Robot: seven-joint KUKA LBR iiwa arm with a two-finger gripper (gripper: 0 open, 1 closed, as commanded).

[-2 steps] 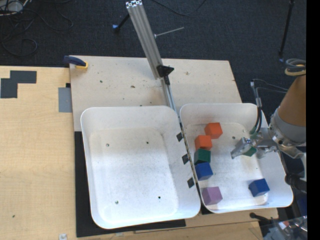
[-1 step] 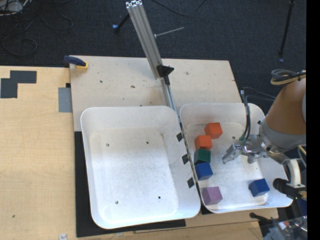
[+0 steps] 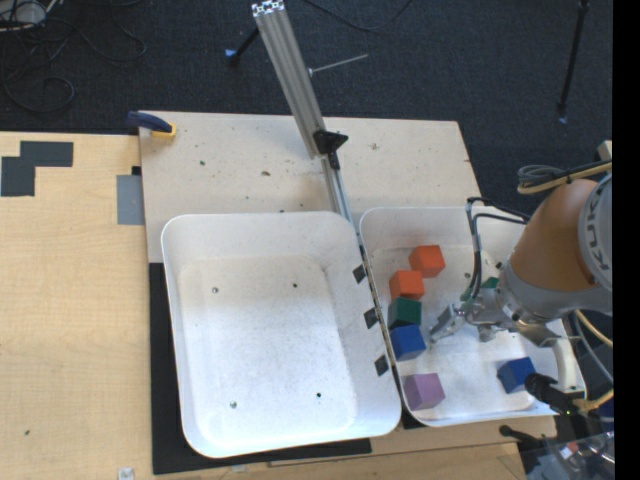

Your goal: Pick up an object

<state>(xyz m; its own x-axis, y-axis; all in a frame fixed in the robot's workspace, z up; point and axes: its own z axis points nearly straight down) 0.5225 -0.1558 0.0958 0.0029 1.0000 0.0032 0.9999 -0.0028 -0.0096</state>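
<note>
I could not tell whether my gripper (image 3: pixel 447 320) was open or closed; it seemed to hang low in the right bin (image 3: pixel 480 408). The blue block (image 3: pixel 407 341) sat just beside it, green block (image 3: pixel 405 313) behind. I judged a slow, centred descent best.

The two-finger gripper (image 3: pixel 447 323) hangs inside the right shallow white bin (image 3: pixel 452 415); a blue cube (image 3: pixel 407 341) lies just left of it, a purple cube (image 3: pixel 423 389) nearer the camera.
</note>
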